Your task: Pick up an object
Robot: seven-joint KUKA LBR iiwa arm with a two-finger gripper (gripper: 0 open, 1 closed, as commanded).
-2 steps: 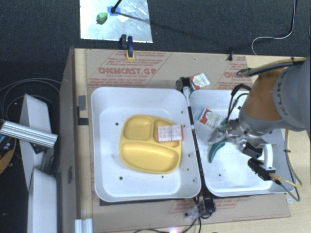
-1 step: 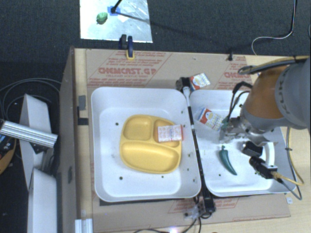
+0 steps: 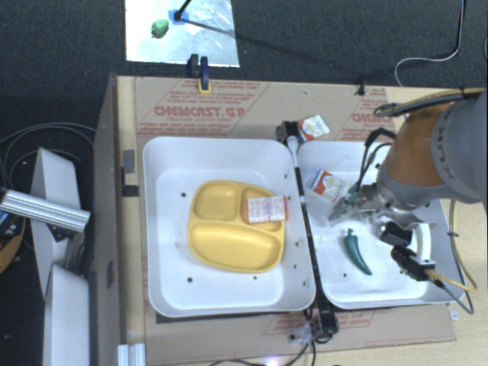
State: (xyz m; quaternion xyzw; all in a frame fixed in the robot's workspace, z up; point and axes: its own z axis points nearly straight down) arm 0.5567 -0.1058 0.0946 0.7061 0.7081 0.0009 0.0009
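In the right bin (image 3: 335, 280) lie a small white carton with orange and blue print (image 3: 328, 183) and a dark green chili pepper (image 3: 356, 252). My gripper (image 3: 345, 207) hangs low in this bin, just below the carton and just above the pepper's stem end. I see nothing in it. The grey arm with its orange band (image 3: 412, 155) reaches in from the right. In the left bin (image 3: 171, 197) sits a yellow divided plate (image 3: 229, 235), and a small pink and white box (image 3: 267, 208) rests on its upper right compartment.
Another small carton (image 3: 313, 127) lies outside the bins on the cardboard at the back, near the black divider (image 3: 303, 204) between them. A blue clamp (image 3: 200, 69) sits at the bench's far edge. Black cables (image 3: 370, 158) hang by the wrist.
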